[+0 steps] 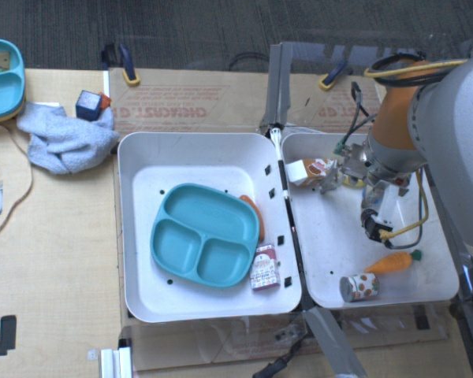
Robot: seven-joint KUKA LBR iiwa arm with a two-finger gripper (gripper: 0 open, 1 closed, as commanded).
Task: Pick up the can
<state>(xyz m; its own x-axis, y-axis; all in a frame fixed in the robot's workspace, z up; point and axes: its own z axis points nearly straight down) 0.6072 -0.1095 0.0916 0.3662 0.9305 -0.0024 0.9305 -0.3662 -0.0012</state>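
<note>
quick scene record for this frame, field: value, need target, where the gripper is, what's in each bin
target: can, lying on its side near the front edge of the right bin
gripper: at the back of the right bin, far from the can
near gripper: small white packet
beside can: toy carrot
left bin: blue divided plate, small red-and-white box at its right front, orange item partly hidden behind the plate's right edge
outside bins: grey cloth, blue tray at far left

Small silver can (360, 287) lies in the right white bin's (323, 235) near corner, orange toy carrot (391, 262) just beside it; bin middle is open.
</note>
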